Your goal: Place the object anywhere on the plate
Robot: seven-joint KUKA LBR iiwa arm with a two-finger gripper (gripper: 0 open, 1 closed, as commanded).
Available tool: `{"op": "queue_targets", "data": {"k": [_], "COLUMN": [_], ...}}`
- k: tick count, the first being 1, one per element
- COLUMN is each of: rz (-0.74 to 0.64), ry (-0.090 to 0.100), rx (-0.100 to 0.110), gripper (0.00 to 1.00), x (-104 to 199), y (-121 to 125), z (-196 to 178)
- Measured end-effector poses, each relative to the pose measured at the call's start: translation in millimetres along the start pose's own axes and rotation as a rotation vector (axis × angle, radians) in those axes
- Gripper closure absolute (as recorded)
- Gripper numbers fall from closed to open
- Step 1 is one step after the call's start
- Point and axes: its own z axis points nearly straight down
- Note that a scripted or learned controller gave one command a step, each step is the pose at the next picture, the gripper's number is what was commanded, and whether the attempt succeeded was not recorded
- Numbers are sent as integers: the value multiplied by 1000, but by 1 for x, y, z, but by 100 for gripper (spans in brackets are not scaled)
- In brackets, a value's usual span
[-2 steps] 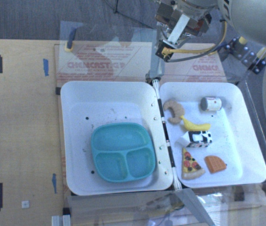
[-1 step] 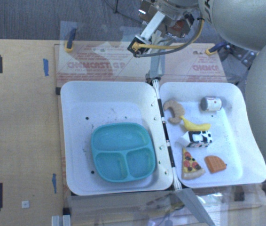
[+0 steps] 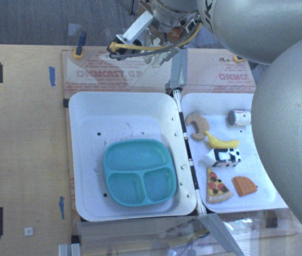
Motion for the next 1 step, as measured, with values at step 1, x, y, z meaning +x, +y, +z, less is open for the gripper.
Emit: {"op": "queue_targets", "data": {"k": [1], "rz": [323], "ry": [1], "rx": [1], "gripper": [100], "x": [31], "y": [-29], "z": [1]}}
